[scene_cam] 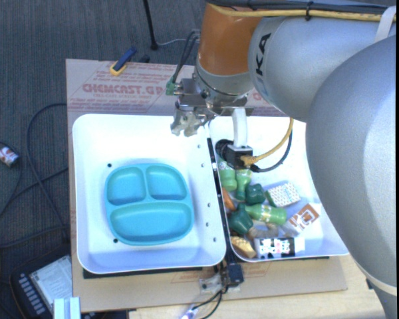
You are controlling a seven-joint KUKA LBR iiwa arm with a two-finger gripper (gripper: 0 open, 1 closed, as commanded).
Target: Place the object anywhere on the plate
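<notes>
Gripper [188, 123] sits over the far edge of the left bin [93, 138], just left of the divider between the two bins. Fingers point down and look parted, with nothing visible between them, so I read it as released and empty-handed. It's small and a bit blurred, so only moderate confidence.

Plate [148, 203]: blue, three compartments, lying flat in the middle of the left bin, nearer than the gripper. Nothing on it.

The objects are all in the right bin [329, 241]: a pile of green pieces [247, 201] along its left side, a dotted white item [284, 193], an orange-and-white item [306, 216] and a black-and-white card-like piece [274, 246] at the near end. Which one is the target I can't tell. None is on the plate and none is in the tool.

Step in hand, my read: pick not yet made, or a try that came up empty. The place step can't start with an empty tool.

Next move calls for shifting right across the divider, coming down on one item clear of its neighbours, closing, lifting over the bin wall, then carrying it left and near to the plate. The pile is tight, so a double grab or a slip is likely.
</notes>
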